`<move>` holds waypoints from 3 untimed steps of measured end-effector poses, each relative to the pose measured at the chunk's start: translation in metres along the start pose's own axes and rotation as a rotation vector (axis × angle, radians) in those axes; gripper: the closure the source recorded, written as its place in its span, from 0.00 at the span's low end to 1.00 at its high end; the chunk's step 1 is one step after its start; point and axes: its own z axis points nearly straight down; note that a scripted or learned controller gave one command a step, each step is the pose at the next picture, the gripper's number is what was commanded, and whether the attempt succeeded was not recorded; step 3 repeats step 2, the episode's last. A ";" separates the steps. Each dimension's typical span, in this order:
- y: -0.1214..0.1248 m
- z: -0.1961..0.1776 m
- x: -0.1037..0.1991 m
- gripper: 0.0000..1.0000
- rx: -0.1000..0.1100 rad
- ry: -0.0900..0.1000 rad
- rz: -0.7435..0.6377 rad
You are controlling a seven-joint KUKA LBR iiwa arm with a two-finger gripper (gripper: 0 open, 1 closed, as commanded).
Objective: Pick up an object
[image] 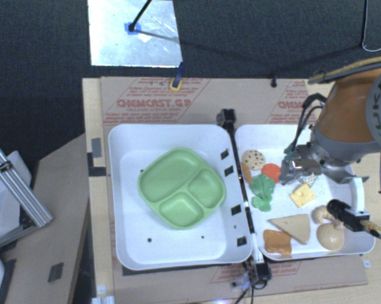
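Hovering hand (298, 169), grip state unclear, cheese wedge (302, 195) just below it, red tomato (271, 171) beside

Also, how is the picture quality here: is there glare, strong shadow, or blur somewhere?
Camera view: lighting is soft and even, with only faint shadows under the green plate; the shiny sheet at the top glares nearly white; the white bins are bright but not washed out; the gripper looks a little soft, so small detail there is hard to read; the food pieces are reasonably sharp.
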 end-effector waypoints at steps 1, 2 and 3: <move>0.004 -0.001 0.000 1.00 -0.001 0.000 0.001; -0.007 -0.007 -0.006 1.00 0.000 0.000 0.005; -0.007 -0.007 -0.006 1.00 0.000 0.000 0.005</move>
